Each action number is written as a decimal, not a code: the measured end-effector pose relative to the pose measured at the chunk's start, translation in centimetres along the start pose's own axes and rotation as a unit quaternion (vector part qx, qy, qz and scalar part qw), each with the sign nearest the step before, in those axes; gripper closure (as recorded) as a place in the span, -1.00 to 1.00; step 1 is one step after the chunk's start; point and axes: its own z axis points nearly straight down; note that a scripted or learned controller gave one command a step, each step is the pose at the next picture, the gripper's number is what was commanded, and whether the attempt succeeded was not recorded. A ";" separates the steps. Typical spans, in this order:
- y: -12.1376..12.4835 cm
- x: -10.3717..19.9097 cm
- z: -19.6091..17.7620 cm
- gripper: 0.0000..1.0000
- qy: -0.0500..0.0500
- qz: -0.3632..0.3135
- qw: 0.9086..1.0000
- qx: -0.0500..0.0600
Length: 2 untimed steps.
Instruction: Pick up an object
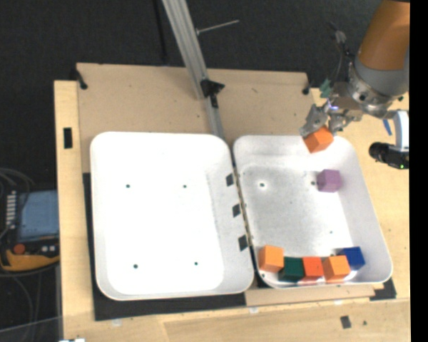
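Orange block (318,140) at the gripper (319,128), above the right bin (299,155)
The block sits pinched between the fingers, tilted, over the bin's far corner; a purple block (329,180) lies nearby

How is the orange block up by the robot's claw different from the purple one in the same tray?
The orange block sits at the gripper, over the right bin's far rim, tilted; the purple block rests on the bin floor, apart from the gripper. The orange one looks slightly bigger. Both are small cubes.
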 end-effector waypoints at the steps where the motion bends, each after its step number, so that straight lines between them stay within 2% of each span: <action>1: 0.0 5.3 1.6 1.00 0.000 0.000 1.000 0.001; 2: 0.4 10.0 2.7 1.00 0.000 0.000 1.000 0.001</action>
